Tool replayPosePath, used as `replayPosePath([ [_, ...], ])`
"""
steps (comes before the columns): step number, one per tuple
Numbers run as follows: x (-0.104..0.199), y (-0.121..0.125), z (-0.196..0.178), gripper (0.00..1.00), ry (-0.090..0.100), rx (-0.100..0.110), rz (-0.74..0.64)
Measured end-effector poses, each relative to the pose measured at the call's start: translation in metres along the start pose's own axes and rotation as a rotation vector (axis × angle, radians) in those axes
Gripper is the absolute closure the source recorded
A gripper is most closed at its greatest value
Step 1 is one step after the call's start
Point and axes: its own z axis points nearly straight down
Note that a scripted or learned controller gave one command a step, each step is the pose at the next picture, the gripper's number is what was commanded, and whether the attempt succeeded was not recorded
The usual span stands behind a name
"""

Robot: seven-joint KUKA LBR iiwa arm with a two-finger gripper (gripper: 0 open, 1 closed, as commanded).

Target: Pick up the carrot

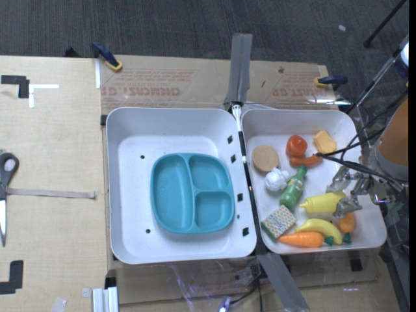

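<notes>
1. Down at the near edge of the bench [52, 239], strips of grey tape [283, 285] and some clear wrap lie under the front rims of the two bins, beside a pale metal bracket at the left.
2. The carrot [302, 240] lies flat in the right bin [270, 123], close against its front wall, with its tip pointing left. A yellow banana [320, 227] touches it from behind, and a checkered sponge [279, 221] sits just to its left.
3. The gripper [351, 190] hangs over the right side of that bin, near a yellow squash [322, 203] and a small orange piece [348, 223]. Its fingers look slightly parted, and I see nothing between them; the carrot lies apart from them, nearer the front.
4. Mid-bin there is a green bottle [294, 188], a white garlic bulb [275, 179] and a tan round cookie [265, 158].
5. Further back in that bin rest a red tomato [296, 144] and an orange chunk [324, 142].
6. The left bin [130, 129] holds a teal divided tray [193, 192] with three compartments.
7. On the pale wood to the left lie scissors [5, 187], a strip of tape and black corner marks.
8. Behind the bins, a cardboard sheet [169, 83] is pinned by blue clamps [107, 56]; beyond it is dark carpet.
</notes>
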Motion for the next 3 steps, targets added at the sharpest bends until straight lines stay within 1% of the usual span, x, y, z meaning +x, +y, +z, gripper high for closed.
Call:
replayPosePath([
  [3, -0.008, 0.002, -0.03, 1.0, -0.016, 0.005, -0.008],
])
